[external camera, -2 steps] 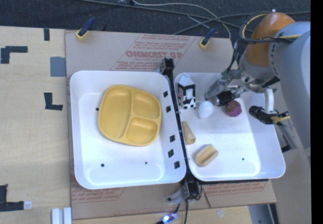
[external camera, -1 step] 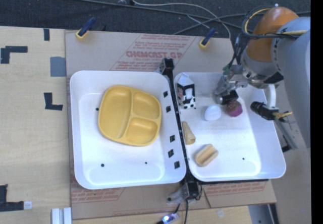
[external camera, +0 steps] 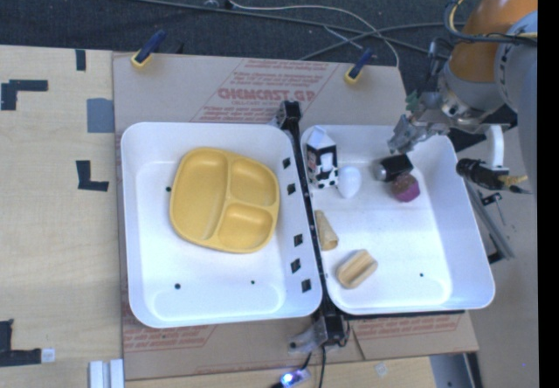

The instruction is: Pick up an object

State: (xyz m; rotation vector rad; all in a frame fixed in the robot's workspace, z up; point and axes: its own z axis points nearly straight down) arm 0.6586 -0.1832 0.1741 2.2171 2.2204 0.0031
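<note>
The right bin (external camera: 437, 238) holds a small milk carton with black and white cow spots (external camera: 322, 159), a white egg-shaped piece (external camera: 349, 182), a tan wedge (external camera: 326, 231), a tan bread-like piece (external camera: 356, 268) and a purple round object (external camera: 405, 190). My gripper (external camera: 395, 168) hangs over the upper right part of this bin, its dark tip right beside the purple object. I cannot see how its tip stands. The arm comes in from the upper right.
The left bin (external camera: 144, 229) holds a yellow divided plate (external camera: 224, 199). A black divider (external camera: 300, 203) runs between the bins. Two yellow and blue clamps (external camera: 148, 48) (external camera: 358, 65) hold the cardboard at the back. Cables cross the dark floor beyond.
</note>
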